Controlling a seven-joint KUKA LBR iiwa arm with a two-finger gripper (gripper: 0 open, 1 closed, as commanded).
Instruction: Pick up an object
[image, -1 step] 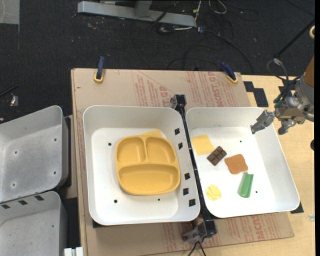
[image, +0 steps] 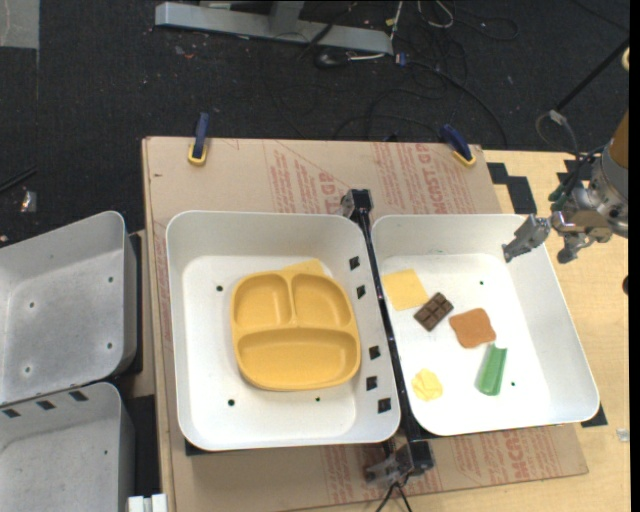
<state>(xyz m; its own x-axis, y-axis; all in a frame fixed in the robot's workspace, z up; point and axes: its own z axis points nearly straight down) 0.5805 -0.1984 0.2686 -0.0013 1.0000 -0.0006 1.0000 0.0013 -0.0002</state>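
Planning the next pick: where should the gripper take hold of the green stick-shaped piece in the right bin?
Probably across the middle of the green stick-shaped piece, coming straight down from above. It lies flat and narrow, tilted slightly, with free floor along both long sides, so fingers fit across its short width.

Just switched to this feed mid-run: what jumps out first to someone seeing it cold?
The big yellow divided tray dominates, lying flat in the left bin. Next come the small items scattered in the right bin: a pale yellow square, a brown chocolate-like block, an orange-brown piece, a green piece and a small yellow lump. The gripper hovers at that bin's upper right corner.
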